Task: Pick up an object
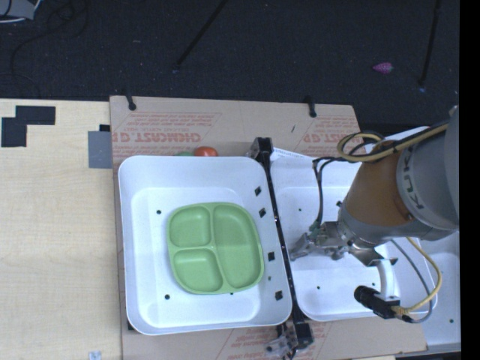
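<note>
While the arm (390, 193) reaches in from three o'clock over the right bin (322, 306), the green divided plate (215, 247) lies flat in the middle of the left bin (142, 201), its long axis running roughly from eleven to five o'clock. The hand (300, 247) sits low in the right bin near the divider between the bins; how far it is open cannot be told, and nothing shows in it. The plate is pale green, rounded, with three compartments.
</note>
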{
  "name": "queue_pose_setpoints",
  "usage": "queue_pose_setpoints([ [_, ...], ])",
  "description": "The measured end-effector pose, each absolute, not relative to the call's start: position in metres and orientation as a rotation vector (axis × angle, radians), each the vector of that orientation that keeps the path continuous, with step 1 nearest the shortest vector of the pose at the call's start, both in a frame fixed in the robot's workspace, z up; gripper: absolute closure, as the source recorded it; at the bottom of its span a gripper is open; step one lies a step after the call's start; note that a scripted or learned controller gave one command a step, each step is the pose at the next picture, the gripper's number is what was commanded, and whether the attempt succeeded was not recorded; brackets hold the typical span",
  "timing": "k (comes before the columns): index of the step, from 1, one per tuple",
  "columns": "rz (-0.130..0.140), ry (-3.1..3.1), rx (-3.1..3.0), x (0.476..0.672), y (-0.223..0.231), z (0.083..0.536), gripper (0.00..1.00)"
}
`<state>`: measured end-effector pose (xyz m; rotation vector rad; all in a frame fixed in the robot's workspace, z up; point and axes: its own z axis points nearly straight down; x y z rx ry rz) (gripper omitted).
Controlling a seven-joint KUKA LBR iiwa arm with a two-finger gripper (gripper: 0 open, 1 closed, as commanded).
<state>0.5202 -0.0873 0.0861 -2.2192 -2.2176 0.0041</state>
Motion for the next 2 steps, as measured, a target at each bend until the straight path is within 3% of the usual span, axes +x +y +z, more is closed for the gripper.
queue_pose_setpoints([
  [1,0.001,-2.211,-2.228,0.521,-0.089,0.098,1.00],
  [2,-0.002,-2.222,-2.222,0.525,-0.090,0.155,1.00],
])
